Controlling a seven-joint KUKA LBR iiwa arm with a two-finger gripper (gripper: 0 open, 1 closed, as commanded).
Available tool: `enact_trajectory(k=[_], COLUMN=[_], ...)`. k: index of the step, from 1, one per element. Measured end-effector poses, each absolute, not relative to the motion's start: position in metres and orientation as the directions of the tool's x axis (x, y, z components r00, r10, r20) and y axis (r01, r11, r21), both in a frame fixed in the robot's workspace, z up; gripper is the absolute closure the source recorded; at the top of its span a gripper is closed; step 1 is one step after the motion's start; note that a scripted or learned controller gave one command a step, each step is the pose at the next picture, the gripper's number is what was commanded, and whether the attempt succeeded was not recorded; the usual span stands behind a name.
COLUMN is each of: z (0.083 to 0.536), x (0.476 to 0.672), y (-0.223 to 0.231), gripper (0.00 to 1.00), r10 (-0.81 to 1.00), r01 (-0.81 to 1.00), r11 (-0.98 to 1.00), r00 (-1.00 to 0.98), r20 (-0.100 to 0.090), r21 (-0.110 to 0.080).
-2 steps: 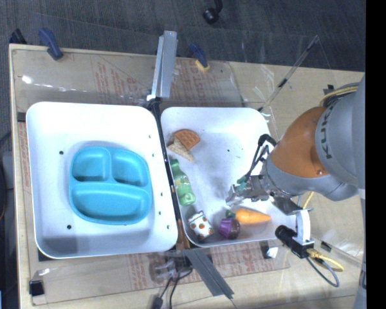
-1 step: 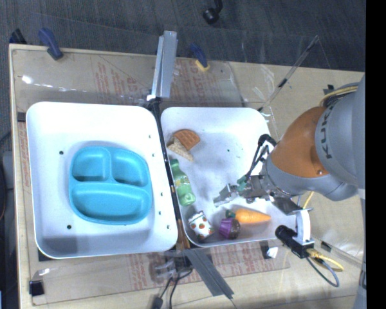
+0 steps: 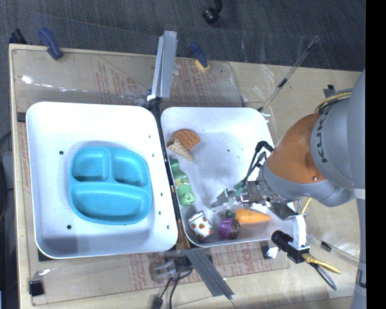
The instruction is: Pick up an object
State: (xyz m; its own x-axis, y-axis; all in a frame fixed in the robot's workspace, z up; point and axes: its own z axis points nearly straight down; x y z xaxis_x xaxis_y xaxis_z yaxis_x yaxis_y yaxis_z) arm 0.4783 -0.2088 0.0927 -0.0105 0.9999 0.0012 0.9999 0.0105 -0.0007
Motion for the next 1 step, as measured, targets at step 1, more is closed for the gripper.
enact_trajectory(k=[1], z=[0.1031], x=[0.4803], y=[-0.2082], gripper=[1.0], r10=[1.0], r01=[1.0], r11=[0.015], r00=[-0.015], r20=[0.001], r21=[0.002])
